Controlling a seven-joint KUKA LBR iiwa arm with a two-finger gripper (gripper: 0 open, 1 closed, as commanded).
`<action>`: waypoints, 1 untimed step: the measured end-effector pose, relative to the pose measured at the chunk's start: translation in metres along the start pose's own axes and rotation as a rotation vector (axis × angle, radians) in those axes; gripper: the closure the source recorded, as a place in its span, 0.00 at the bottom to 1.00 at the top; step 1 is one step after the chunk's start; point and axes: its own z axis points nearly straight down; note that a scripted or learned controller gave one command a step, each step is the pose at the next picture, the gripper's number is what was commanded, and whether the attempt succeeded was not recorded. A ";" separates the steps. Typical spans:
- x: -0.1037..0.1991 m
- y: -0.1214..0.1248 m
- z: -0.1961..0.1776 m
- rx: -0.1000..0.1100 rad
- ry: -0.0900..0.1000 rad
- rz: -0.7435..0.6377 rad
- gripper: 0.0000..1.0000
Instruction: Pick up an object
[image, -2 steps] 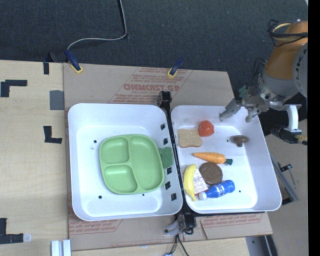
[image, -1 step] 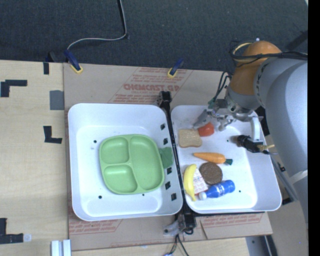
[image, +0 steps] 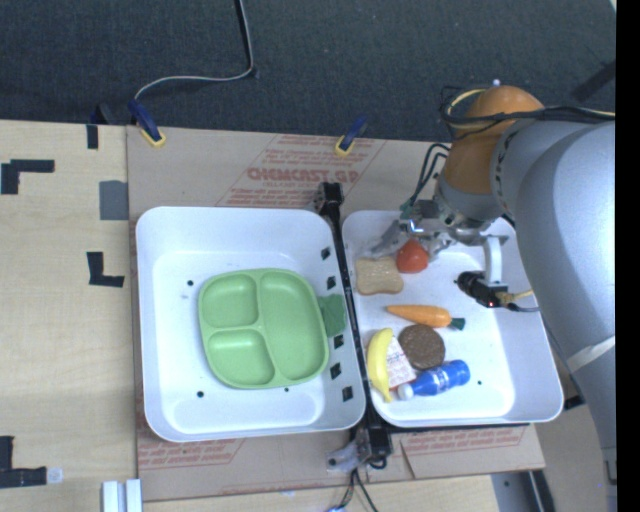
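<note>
Camera view is looking down at a slant on a worktop (image: 60, 330) w/ two shallow white bins sitting side by side on a cardboard sheet (image: 270, 170). Left bin (image: 160, 300) is holding a green divided tray (image: 262, 327), three compartments, lying flat near the bin's middle and leaning toward the divider side. Right bin (image: 520, 380) is carrying the small stuff: a red tomato-like ball (image: 412, 258) near the far-left corner, a tan bread slice (image: 378, 276) touching it just below-left, an orange carrot (image: 422, 314) lying across the middle, a yellow banana (image: 379, 364) along the left wall, a brown round patty (image: 423, 346) just beside the banana, a small red-and-white packet (image: 399, 368) wedged between them, and a blue bottle (image: 436, 380) lying on its side at the near edge, touching the packet. Arm (image: 560, 220) is reaching in from the right, orange band (image: 490, 125) showing above the wrist, big grey link covering the right edge of the bin. Pincer (image: 410, 236) is hanging right over the red ball, fingertips at its top; can't tell whether it's released or clenched, and nothing is showing clearly gripped between the tips. Black cable (image: 245, 40) is trailing over the dark floor at the far side.
</note>
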 end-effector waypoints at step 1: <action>-0.001 0.001 -0.011 -0.005 -0.004 -0.001 1.00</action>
